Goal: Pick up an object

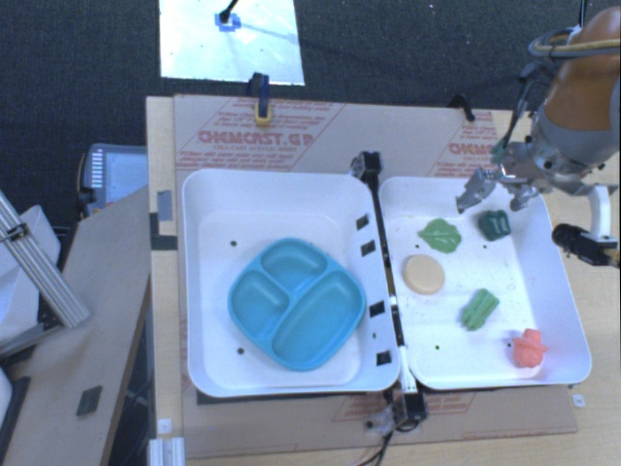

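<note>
The brown board under the bins carries red printed writing: "CHEMCAST G P" [255, 138] can be read to the left of the end effector [498, 191], and the same kind of print is partly hidden just behind it. The end effector hangs over the far part of the right bin [553, 289], its two metal fingers [473, 193] spread apart with nothing between them. Just below it, almost under the right finger, lies a dark green pepper-shaped piece [494, 224]. A flat light green leaf shape [441, 235] lies below and to its left, then a round beige disc [424, 274], smooth like plastic. Farther toward the near rim are a ribbed green piece [479, 309] and an orange-pink lumpy piece [528, 349]. Well to the left, in the left bin [209, 260], rests a glossy blue divided plate [296, 303] with three compartments.
</note>
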`<state>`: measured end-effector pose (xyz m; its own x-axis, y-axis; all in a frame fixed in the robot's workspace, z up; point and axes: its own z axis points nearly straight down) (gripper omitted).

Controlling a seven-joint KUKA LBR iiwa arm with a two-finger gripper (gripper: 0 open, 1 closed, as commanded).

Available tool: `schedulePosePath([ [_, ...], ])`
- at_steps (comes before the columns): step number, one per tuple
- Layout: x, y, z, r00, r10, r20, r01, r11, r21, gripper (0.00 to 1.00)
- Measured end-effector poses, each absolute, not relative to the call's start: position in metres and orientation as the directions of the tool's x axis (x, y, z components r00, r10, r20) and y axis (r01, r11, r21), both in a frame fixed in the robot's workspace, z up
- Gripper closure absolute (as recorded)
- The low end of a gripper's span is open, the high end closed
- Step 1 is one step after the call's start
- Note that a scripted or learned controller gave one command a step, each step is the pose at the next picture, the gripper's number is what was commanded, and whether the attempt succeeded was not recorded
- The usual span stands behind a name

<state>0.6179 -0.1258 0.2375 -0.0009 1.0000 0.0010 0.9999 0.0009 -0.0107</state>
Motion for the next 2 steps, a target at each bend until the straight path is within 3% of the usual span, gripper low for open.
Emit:
schedulePosePath([
  [1, 0.62, -0.126, 0.245, -0.003, 1.0, -0.001, 1.0, 0.003, 0.002, 0.0],
  [2, 0.625, -0.125, 0.202, -0.003, 1.0, 0.0, 1.0, 0.003, -0.002, 0.0],
])
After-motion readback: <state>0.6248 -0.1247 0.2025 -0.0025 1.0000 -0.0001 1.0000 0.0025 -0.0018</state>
